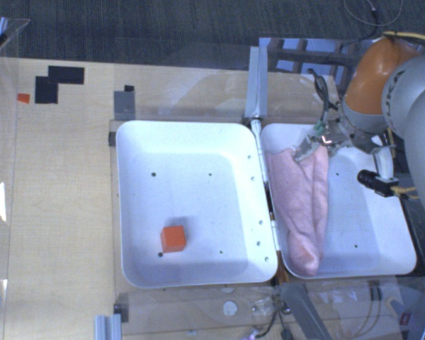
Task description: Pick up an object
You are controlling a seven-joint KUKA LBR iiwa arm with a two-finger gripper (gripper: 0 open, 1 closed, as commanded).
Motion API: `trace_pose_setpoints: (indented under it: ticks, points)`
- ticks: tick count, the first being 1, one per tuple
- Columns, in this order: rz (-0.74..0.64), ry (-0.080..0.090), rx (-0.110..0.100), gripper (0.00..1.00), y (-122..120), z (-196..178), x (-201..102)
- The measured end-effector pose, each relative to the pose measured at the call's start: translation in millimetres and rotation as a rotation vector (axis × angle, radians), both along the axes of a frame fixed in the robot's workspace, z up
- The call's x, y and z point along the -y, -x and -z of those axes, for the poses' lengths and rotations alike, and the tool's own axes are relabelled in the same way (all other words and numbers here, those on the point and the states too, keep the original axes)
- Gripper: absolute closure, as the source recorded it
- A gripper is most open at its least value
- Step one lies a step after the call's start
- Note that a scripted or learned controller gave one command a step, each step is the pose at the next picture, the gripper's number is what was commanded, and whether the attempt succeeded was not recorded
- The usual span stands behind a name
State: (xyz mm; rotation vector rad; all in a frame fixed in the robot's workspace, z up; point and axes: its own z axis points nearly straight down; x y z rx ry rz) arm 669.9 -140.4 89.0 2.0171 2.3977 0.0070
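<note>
A pink towel lies folded lengthwise along the left side of the right bin. Its far end reaches up to my gripper, which sits right at the towel's top corner and touches or nearly touches the cloth. The arm, with its orange band, comes in from the upper right above the bin's far edge. A small orange cube rests in the near-left part of the left bin, well away from the gripper.
A metal divider runs between the two bins. A black cable fitting hangs from the arm over the right bin. Black and orange markers lie on the bench at far left.
</note>
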Motion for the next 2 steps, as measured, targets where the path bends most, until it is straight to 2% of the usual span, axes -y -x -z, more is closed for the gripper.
trace_pose_setpoints:
  ticks: [1, 2]
  points:
    - [-0.004, 0.001, 0.009, 1.00, -2.8, -13.7, -1.7]
    - [-0.005, 0.001, 0.009, 0.00, -2.8, -13.7, -1.7]
